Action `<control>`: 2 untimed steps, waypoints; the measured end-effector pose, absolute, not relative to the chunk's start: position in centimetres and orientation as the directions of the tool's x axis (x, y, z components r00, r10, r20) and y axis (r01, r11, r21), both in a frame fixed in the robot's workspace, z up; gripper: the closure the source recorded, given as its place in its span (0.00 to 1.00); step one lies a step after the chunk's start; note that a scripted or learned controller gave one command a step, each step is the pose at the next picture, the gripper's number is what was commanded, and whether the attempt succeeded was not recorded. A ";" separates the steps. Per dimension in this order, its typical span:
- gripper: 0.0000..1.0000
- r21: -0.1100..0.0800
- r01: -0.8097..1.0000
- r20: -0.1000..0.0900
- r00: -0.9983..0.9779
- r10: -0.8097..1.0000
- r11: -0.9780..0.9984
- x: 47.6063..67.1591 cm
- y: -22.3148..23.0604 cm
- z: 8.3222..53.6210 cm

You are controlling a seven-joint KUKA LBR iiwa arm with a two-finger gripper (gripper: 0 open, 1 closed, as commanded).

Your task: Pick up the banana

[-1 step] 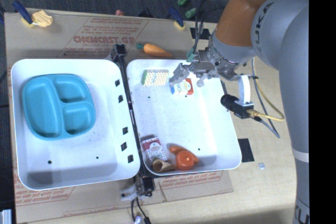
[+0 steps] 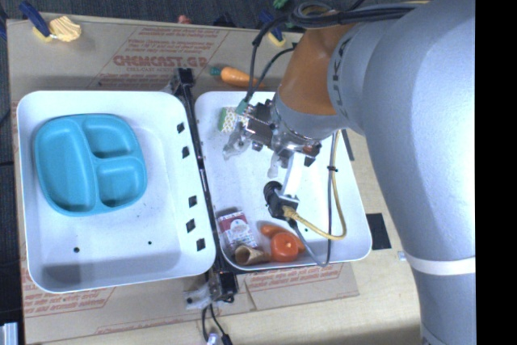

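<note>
Camera view: two shallow white bins sit side by side on a cardboard-covered counter [image 2: 161,52]. The left bin [image 2: 105,254] holds a blue sectioned tray [image 2: 89,161] in its upper part. The grey arm [image 2: 420,133], with its orange band [image 2: 311,77], reaches over the right bin [image 2: 355,234]. The jaws [image 2: 242,133] hang low above the upper left part of that bin, just beside a small green-and-white packet [image 2: 229,120]; their opening cannot be told. At the bin's near edge lie a red-and-white carton [image 2: 233,225], a tan cone-shaped item [image 2: 250,255] and an orange round item [image 2: 284,245]. No object here can be identified as the banana. An orange carrot-like item [image 2: 234,77] lies on the counter beyond the bin
</note>
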State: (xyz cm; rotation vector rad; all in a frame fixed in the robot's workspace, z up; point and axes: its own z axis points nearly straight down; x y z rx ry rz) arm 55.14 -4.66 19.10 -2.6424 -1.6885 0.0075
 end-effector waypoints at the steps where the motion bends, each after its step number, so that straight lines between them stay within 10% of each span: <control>1: 0.00 -0.005 0.940 -0.002 0.342 0.940 -0.342 60.3 -10.6 15.3; 2: 0.00 -0.007 0.969 0.000 0.247 0.969 -0.247 62.1 -10.9 9.1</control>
